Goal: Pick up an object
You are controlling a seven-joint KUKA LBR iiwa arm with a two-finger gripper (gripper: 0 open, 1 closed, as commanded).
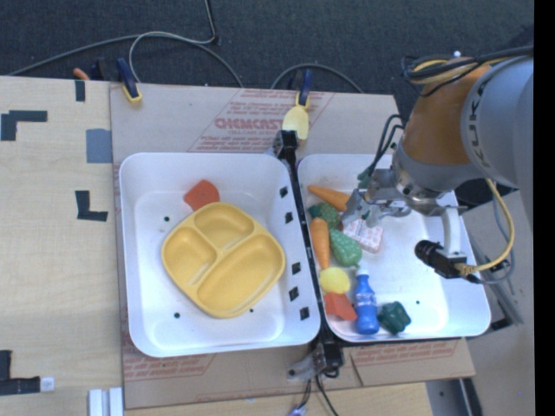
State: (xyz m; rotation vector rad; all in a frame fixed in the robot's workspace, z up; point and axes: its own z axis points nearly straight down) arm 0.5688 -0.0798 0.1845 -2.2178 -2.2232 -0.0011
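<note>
A small pale packet with pink markings (pixel 368 236) is lying in the right bin (pixel 451 306), just beside a green leafy toy (pixel 345 250) and near two orange carrots (pixel 322 241). The end effector (pixel 364 213) is hovering right over the packet; I cannot tell its grip.

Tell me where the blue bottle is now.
The blue bottle lies in the right bin, near its front edge, between an orange piece and a dark green toy.

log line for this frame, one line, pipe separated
arm: over right bin | gripper: low above pink-white packet, grasp unconfirmed | nearby: carrot, blue bottle | left bin: yellow tray
</note>
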